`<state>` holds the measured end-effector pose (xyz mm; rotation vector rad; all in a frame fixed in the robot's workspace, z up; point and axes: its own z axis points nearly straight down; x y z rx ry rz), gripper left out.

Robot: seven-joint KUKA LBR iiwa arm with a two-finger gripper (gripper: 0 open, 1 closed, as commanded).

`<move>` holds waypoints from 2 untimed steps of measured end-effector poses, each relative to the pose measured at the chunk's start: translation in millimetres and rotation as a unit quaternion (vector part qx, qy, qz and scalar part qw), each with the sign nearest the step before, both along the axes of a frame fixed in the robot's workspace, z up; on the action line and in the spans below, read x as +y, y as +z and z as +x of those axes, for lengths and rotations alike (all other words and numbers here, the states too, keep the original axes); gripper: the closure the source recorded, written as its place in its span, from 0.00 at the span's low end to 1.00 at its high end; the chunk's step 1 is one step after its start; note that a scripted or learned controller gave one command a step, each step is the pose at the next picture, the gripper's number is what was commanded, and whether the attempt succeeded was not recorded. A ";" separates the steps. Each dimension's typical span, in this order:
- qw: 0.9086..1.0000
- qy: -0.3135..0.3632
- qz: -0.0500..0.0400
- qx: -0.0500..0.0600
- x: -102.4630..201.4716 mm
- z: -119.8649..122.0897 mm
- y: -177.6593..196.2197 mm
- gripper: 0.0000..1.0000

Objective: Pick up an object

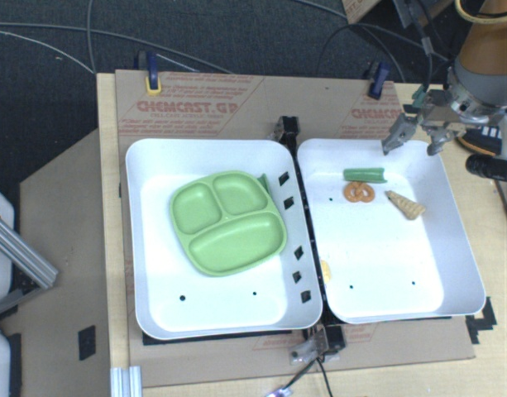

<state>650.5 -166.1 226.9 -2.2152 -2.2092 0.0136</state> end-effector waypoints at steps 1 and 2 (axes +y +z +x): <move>1.000 0.002 -0.001 -0.007 0.5 2.7 9.2 0.00; 1.000 0.002 -0.001 -0.005 5.2 -0.7 -33.9 0.00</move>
